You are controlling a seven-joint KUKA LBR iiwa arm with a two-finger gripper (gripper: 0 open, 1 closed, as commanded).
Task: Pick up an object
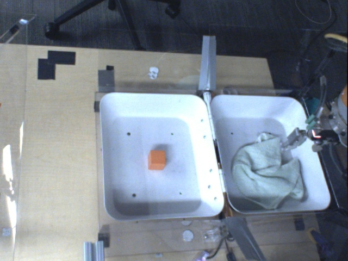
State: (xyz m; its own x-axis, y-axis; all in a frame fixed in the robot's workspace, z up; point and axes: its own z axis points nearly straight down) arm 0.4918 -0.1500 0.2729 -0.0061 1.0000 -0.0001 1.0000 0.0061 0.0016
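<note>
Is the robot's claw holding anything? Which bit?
It cannot be told. The gripper is down on the upper right part of the cloth in the right bin, but a real pinch isn't clear. The orange block lies untouched.

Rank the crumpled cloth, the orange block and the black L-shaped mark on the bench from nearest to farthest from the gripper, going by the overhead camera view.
1. The crumpled cloth, in the right bin, right at the gripper.
2. The orange block, in the middle of the left bin, across the divider.
3. The black L-shaped mark, on the bench's far left corner, beyond both bins.
</note>
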